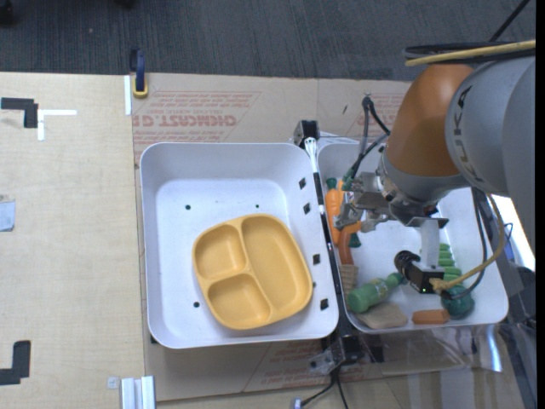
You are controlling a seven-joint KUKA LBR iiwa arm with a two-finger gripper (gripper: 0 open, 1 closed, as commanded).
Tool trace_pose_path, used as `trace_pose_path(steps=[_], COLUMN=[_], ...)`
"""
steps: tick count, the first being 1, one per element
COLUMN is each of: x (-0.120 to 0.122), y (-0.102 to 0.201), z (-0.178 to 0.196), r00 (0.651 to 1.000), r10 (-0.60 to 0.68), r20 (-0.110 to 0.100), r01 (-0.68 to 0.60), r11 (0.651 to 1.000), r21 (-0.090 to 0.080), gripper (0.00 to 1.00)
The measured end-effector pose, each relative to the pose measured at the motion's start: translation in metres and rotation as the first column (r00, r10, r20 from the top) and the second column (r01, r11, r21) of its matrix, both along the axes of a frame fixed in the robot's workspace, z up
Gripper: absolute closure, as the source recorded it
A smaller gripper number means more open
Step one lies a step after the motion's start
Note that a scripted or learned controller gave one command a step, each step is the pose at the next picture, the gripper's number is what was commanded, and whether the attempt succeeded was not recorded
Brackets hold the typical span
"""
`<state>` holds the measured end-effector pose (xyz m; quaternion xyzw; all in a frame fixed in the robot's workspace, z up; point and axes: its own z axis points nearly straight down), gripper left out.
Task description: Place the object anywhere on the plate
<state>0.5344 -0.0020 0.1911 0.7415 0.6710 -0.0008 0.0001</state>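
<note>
We find the arm (460,135) reaching in from the right, its gripper (351,220) low over the left side of the right bin (485,309), at the wall shared with the left bin (162,228). An orange, carrot-like item (335,203) lies against that wall, just beside the tool and touching or nearly touching it. We judge this the likely object for the task, since the tool is positioned on it. Whether the tool is open or closed, and whether it has hold of anything, we cannot tell: the wrist housing hides most of it.

The yellow divided plate (252,271) sits in the left bin with all three compartments bare, so the placement is not yet done. It lies well apart from the tool, across the shared wall.

Other items rest along the near side of the right bin: a green bottle-shaped piece (373,293), a tan flat piece (385,317) and a small orange-red piece (429,317). Being crowded against the wall, the carrot-like item may prove awkward to grasp.
</note>
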Motion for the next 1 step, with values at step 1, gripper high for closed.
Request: trace_pose_path(steps=[1], x=[0.0000], y=[0.0000], z=[0.0000], r00=[1.000], r10=[0.000], r20=[0.000], r01=[0.000], r11=[1.000], r21=[0.000], gripper=[0.00])
